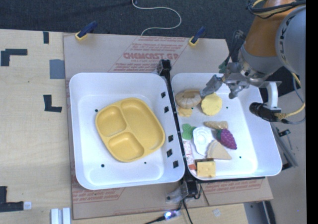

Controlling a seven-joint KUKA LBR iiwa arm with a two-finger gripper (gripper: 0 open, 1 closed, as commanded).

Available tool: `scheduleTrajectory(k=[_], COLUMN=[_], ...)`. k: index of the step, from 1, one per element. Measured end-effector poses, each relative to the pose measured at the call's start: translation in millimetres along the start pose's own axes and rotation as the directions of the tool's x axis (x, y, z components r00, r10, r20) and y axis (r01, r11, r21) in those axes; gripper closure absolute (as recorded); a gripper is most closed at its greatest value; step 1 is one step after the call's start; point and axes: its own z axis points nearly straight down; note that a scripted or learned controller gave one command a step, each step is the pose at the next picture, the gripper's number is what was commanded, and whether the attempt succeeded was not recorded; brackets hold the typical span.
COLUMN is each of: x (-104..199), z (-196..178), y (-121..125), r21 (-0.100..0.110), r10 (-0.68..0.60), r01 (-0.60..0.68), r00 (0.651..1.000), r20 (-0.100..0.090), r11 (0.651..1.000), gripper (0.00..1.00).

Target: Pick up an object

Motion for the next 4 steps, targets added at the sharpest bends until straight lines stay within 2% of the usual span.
scheduleTrajectory(k=[1, 3, 4], x=[0.2, 9.7, 10.6], z=[-7.6, 91.2, 124.8], y=[2.3, -3.8, -3.9], r21=[-0.013, -0.007, -0.011], r10=[-0.003, -0.002, -0.003], r01=[0.003, 0.002, 0.003], r00=[1.0, 1.0, 1.0], r20=[0.002, 0.002, 0.003], r11=[1.0, 1.0, 1.0], gripper=[0.0, 0.0, 0.0])
